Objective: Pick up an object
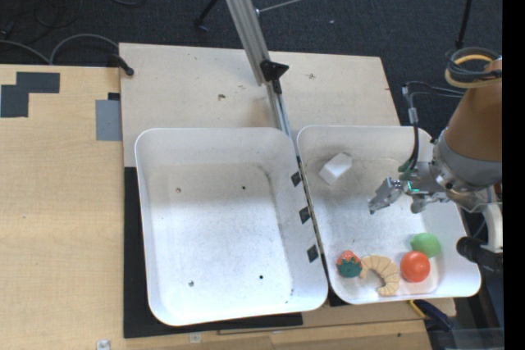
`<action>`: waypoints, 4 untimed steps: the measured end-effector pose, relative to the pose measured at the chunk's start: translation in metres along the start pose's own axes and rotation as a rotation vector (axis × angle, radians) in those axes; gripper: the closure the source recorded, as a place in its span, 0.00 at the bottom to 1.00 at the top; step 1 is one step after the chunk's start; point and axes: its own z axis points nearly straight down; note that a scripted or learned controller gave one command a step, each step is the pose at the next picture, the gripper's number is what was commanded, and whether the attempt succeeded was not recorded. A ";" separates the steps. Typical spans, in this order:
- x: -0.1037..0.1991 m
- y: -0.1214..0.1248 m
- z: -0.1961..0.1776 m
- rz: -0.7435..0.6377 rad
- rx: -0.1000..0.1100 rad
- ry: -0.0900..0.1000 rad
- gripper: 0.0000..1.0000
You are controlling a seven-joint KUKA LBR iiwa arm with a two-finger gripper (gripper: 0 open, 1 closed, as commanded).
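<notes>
My gripper [399, 198] hangs over the middle of the right bin [369, 147], with its two fingers spread apart and nothing between them. A white block [335, 168] lies to its upper left, well apart from it. Along the bin's front edge sit a small red-and-green toy [349, 264], a tan croissant-shaped piece [382, 273], a red-orange ball [415, 266] and a green piece [425, 243]. All of these lie below the gripper and clear of it.
The left bin [164, 152] stands beside the right one, joined by a divider with black clips [302, 213]. A slanted metal rail [246, 29] rises behind the bins. The arm's orange band [480, 123] fills the right side.
</notes>
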 end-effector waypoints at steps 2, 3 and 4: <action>0.002 -0.011 0.092 -0.002 0.006 0.002 0.00; 0.002 -0.011 0.113 -0.002 -0.001 0.000 0.00; 0.001 -0.011 0.103 0.005 -0.001 0.001 1.00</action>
